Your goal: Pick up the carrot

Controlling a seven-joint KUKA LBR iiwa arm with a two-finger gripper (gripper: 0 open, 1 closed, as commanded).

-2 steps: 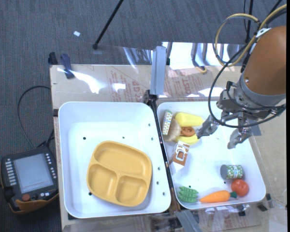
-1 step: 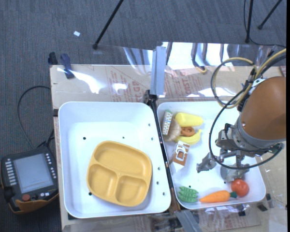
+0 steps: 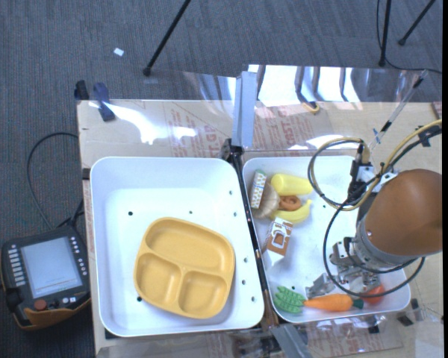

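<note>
Orange carrot [image 3: 330,302] lies along front wall of right bin [image 3: 321,166], green top beside a green toy [image 3: 288,298] | end effector [image 3: 349,277] just above it, finger state cannot tell | risk: wall blocks a finger, carrot rolls free.

Orange carrot [image 3: 329,302] flat along right bin's near wall

The arm [image 3: 403,215] shows as a large rounded orange dome with a smooth, matte surface, shaded darker along its lower rim. Beneath it sits a grey metal collar. Thin black cables loop out from its left side in 2 wide arcs, joined by a yellow cable running toward the upper right. The gripper [image 3: 347,274] below is a cluster of silver-grey metal parts.
</note>
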